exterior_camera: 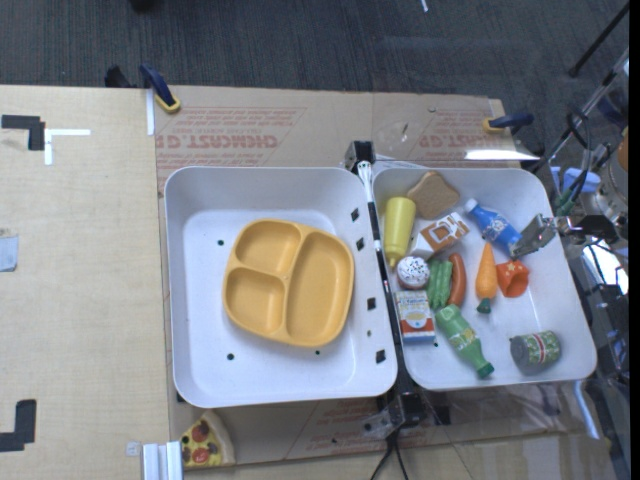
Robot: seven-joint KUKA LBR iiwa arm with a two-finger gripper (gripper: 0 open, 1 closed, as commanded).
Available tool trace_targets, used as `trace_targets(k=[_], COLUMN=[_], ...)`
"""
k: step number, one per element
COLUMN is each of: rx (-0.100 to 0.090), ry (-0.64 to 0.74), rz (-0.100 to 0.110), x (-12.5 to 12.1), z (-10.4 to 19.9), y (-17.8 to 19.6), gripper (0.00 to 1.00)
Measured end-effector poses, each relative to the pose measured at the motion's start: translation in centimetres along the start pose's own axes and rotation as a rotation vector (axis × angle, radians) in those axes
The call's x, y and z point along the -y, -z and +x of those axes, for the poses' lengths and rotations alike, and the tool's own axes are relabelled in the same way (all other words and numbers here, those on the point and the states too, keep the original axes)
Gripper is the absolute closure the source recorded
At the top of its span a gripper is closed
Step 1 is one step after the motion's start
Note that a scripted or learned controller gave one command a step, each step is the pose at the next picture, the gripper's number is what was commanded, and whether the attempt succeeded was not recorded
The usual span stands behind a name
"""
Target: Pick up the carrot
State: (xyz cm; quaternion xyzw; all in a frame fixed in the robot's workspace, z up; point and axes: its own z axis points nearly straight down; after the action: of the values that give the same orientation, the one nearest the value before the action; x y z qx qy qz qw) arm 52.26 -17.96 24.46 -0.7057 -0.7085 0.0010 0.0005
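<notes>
The carrot (486,273) is lying in the right bin (570,308), near the right side of the frame, just beside a red pepper (513,278). The hand (535,236) is hovering just up and right of it, and its grip cannot be told.

Desk (70,298): pale wood-grain top, black corner marks and a white tape strip at its left side. Directly on it:
- Brown cardboard sheet (260,128), red print, lying under both bins, held at the far edge by a blue-and-yellow clamp (160,88) on one side and a blue clamp (510,122) on the other.
- Left white bin (190,368), touching the right white bin (500,373) along a row of black clips (375,268).
- Toy pizza slice (203,443) at the near edge, just beside a white bracket (160,460).
</notes>
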Motion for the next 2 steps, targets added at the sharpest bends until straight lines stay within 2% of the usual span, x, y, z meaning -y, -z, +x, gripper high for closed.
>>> trace_targets(k=[1,2], rx=[-0.001,-0.001], ry=[0.113,-0.311], rz=[-0.001,0.0], x=[-0.9,-4.5], z=[-1.0,-0.6], y=[-12.6,-15.2], gripper=[0.0,0.0])
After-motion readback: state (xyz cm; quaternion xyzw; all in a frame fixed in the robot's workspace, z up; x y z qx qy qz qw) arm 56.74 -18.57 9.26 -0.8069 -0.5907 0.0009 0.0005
